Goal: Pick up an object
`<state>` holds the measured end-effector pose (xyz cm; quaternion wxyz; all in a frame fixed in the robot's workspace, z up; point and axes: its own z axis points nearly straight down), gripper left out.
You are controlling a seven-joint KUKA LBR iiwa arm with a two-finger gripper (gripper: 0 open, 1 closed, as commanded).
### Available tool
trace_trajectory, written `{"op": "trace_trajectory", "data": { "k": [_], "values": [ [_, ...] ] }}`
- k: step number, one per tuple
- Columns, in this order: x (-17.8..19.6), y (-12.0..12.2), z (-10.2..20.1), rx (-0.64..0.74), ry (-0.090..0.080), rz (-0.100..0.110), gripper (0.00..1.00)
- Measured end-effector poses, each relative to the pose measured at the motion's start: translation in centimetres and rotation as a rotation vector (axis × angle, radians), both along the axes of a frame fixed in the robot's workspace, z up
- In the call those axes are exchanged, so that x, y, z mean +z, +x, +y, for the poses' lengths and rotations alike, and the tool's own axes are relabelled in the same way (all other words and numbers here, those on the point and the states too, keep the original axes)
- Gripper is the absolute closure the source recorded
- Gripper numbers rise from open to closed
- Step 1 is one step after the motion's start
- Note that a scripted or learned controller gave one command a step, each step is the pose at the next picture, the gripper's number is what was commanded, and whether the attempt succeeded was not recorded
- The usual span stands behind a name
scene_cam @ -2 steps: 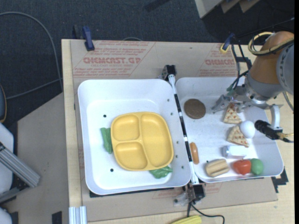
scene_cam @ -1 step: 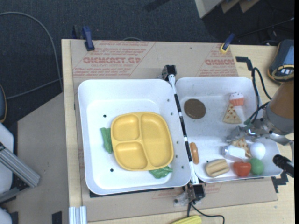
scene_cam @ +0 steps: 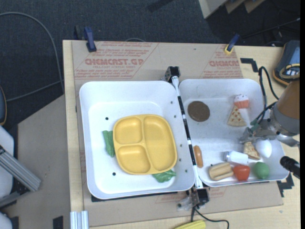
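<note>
My gripper (scene_cam: 252, 133) hangs low at the right side of the right bin (scene_cam: 214, 87), just above a tan wedge of food (scene_cam: 251, 150) and a white egg (scene_cam: 264, 149). The arm's orange band (scene_cam: 290, 106) comes in from the right edge. Around it lie a pizza slice (scene_cam: 235, 118), a small red-capped bottle (scene_cam: 242, 103), a white tube (scene_cam: 235, 156), a red tomato (scene_cam: 241, 172), a green lime (scene_cam: 261, 170), a bread roll (scene_cam: 219, 171), a sausage (scene_cam: 198, 156) and a brown round patty (scene_cam: 198, 111). I see nothing held between the gripper's parts.
The left bin (scene_cam: 95, 99) holds a yellow divided plate (scene_cam: 144, 143) with green leaf pieces (scene_cam: 109, 143) beside it and at its lower edge (scene_cam: 164, 176). Black cables (scene_cam: 263, 80) run near the right bin's far corner. Clamps (scene_cam: 88, 36) sit on the bench's back edge.
</note>
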<state>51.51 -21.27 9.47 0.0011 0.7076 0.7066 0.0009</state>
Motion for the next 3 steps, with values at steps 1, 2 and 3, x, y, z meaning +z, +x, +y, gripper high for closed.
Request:
{"op": "trace_trajectory", "data": {
  "k": [1, 2, 3],
  "values": [
    [-1.0, 3.5, 6.1, 0.005, 0.001, 0.0, 1.0],
    [9.0, -0.3, 15.9, 0.004, 0.002, 0.001, 1.0],
    [9.0, -0.4, 15.8, 0.002, 0.001, 0.003, 0.0]
  ]
}}
